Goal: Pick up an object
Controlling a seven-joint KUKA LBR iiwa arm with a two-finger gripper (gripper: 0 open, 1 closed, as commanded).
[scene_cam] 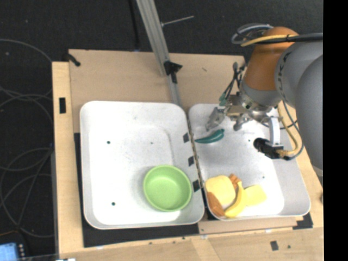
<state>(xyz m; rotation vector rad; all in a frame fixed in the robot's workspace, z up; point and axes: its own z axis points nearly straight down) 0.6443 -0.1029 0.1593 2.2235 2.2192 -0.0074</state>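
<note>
Yellow objects [235,196] lay well below the gripper [224,119], in the right bin [291,178]. A teal piece [211,138] sat just under it; whether it was clenched, I cannot tell. Approach step, probably; next, a descent onto that piece.

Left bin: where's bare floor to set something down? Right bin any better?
Left bin: all bare behind and left of the green bowl. Right bin: crowded, with the gripper over the teal piece and yellow items in front; a bare strip lies between them.
</note>
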